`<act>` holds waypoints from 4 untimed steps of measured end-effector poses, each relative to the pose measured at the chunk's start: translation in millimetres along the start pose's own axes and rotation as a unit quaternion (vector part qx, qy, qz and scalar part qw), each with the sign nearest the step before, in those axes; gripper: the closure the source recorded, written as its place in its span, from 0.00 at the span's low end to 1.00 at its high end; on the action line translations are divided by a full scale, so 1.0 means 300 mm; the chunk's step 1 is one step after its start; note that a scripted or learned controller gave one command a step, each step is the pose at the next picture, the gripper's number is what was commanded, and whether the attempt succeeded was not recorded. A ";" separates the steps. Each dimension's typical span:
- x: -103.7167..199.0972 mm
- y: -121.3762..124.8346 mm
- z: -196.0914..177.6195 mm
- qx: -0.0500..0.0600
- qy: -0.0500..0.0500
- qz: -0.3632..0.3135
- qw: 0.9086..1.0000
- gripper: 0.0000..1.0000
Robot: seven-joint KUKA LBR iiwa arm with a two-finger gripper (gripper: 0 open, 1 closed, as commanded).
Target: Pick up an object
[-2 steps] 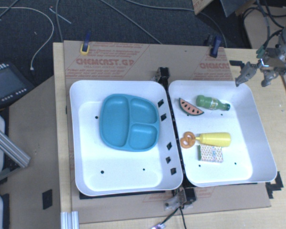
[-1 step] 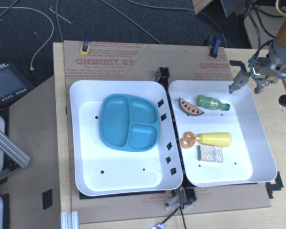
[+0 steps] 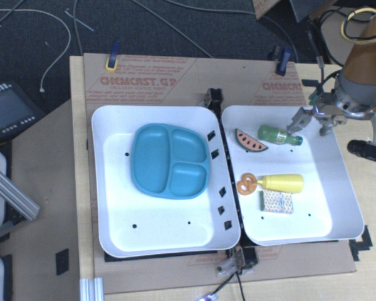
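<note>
Green bottle (image 3: 278, 135) judged light, rigid, slippery, prone to rolling; mid-body grasp advised. Gripper (image 3: 299, 120) state cannot be told.

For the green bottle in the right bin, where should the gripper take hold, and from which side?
Grip the green bottle across its thick middle, coming from above. It lies on its side, long axis running left to right, so fingers should close across its width. The watermelon slice lies close on its left, so stay off that end.
</note>
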State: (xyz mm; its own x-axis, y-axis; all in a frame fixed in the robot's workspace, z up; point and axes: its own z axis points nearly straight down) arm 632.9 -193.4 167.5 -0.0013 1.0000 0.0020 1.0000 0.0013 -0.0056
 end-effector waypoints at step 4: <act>-0.023 0.000 -0.334 -0.007 -0.003 0.000 1.000 1.00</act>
State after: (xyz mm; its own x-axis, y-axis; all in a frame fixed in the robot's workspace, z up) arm 633.3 -200.6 267.5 -0.0015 1.0000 -0.0030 1.0000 0.0015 0.0090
